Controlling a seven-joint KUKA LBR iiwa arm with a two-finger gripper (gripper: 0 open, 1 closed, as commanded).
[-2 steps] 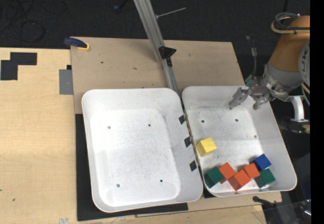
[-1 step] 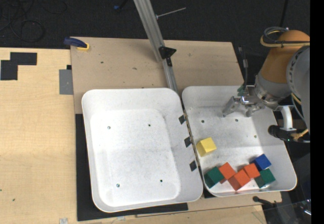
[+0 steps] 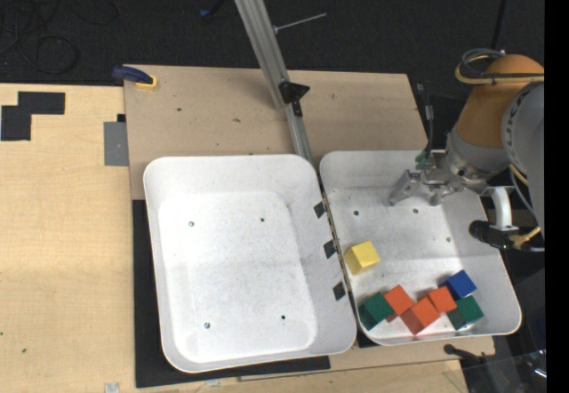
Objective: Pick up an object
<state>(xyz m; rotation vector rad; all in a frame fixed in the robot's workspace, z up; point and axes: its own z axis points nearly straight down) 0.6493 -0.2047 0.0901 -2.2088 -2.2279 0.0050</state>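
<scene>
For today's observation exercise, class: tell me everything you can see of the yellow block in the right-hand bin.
The yellow block is a small cube of plain, matte-looking material, solid yellow with no markings. It sits flat on the floor of the right bin, turned slightly askew, close to the bin's left wall. It stands alone: nothing touches it. The cluster of other blocks lies apart from it, nearer the bin's front edge, and the gripper is well away, toward the back.

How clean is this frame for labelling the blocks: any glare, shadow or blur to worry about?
Camera view: the blocks are sharp, the yellow block crisp-edged; the left bin floor shows a soft shadow gradient, no harsh glare; the gripper casts a faint shadow on the right bin; the backdrop above the bench is very dark, detail lost.
</scene>
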